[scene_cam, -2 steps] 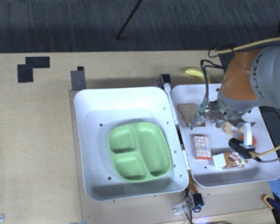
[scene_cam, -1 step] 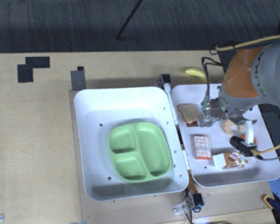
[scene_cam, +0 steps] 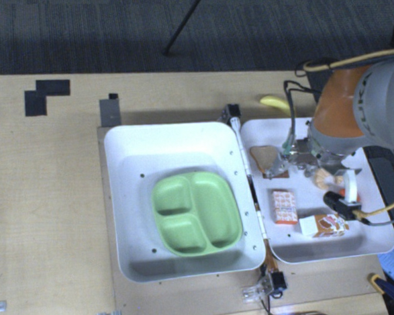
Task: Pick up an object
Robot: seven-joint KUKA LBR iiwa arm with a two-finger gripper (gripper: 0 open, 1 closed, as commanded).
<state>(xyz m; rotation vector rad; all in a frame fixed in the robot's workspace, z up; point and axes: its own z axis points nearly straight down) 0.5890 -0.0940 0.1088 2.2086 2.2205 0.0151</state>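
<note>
In the right bin [scene_cam: 374,242] lie a brown piece [scene_cam: 263,155] at the back left, a red-and-white packet [scene_cam: 284,206] in the middle, a white-and-brown packet [scene_cam: 326,225] toward the front, and a small tan item [scene_cam: 323,177] under the wrist. My gripper [scene_cam: 283,165] hangs low over the bin's back left, right beside the brown piece and just behind the red-and-white packet. The wrist hides whatever lies beneath it. I see nothing plainly held.
The left bin [scene_cam: 129,192] holds a green divided plate [scene_cam: 195,213]. A yellow object [scene_cam: 274,102] lies on the bench behind the right bin. The grey-and-orange arm [scene_cam: 355,112] covers that bin's back right corner.
</note>
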